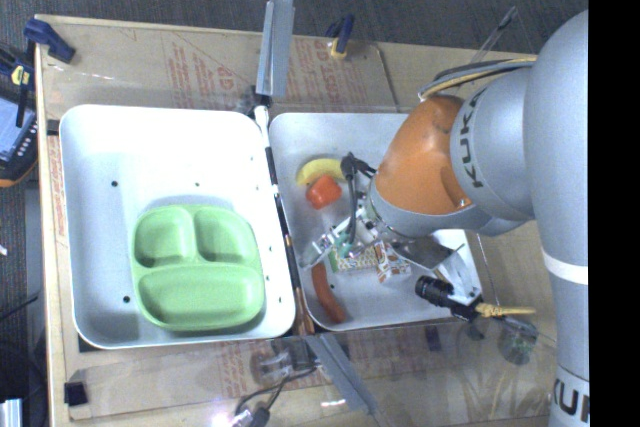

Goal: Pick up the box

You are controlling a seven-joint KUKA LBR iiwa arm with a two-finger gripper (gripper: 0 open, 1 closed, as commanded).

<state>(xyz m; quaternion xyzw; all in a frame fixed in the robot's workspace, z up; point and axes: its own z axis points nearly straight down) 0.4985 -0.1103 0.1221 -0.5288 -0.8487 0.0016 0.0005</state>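
Note:
The box (366, 260) is small with a busy printed pattern. It lies in the right bin (300, 130), near that bin's front middle. My gripper (343, 243) hangs from the grey and orange arm and sits right over the box's left end, touching or nearly touching it. The wrist hides part of the box, so I cannot tell whether the box is in its grasp.
A yellow banana (316, 169) and a red-orange piece (323, 192) lie behind the gripper. A brown sausage (328, 294) lies by the right bin's front left wall. The left bin (100, 145) holds a green divided plate (197, 267).

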